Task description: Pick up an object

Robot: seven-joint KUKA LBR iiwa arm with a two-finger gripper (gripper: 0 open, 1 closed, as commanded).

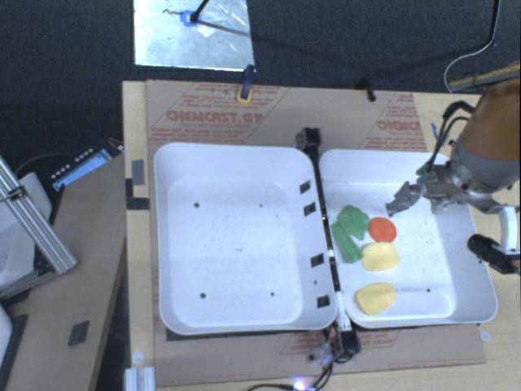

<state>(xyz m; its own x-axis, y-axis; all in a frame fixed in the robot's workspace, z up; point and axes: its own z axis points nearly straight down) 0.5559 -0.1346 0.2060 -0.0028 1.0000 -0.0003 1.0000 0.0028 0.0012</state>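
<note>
The gripper [398,202] hangs low over the right bin [468,296]; whether it is wide or narrow I cannot tell. From it, the orange ball [383,230] lies nearest, just beside at about seven o'clock. Farther out at seven sit two yellow pieces [379,257], the green toy [350,231] at eight.

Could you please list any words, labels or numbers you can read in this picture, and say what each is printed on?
"CHEMCAST GP", in red, reads on the brown board under the bins, at its upper left.
Red print at the board's upper right, near the arm, is too blurred to read.
Red print along the board's front edge is too small to read.
</note>
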